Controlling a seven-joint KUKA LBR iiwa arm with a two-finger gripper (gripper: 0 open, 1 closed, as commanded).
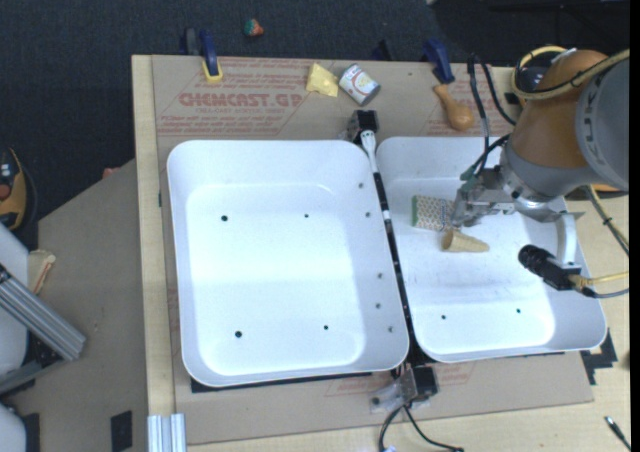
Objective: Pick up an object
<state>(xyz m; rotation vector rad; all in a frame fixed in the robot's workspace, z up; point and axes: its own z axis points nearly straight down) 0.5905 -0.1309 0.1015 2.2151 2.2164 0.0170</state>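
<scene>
In the right bin (500,330) lie a small green-and-white patterned piece (429,210) and, just below it, a tan wedge-shaped object (466,242). My gripper (463,217) reaches in from the right and hangs low over these two, its tip right beside the patterned piece and just above the tan wedge. Nothing can be seen held between its fingers.
The left bin (280,260) sits beside the right one. On the cardboard behind the bins lie a yellow piece (322,81), a small white box (359,84) and a tan wooden object (455,110). Blue clamps (208,52) hold the board's far edge.
</scene>
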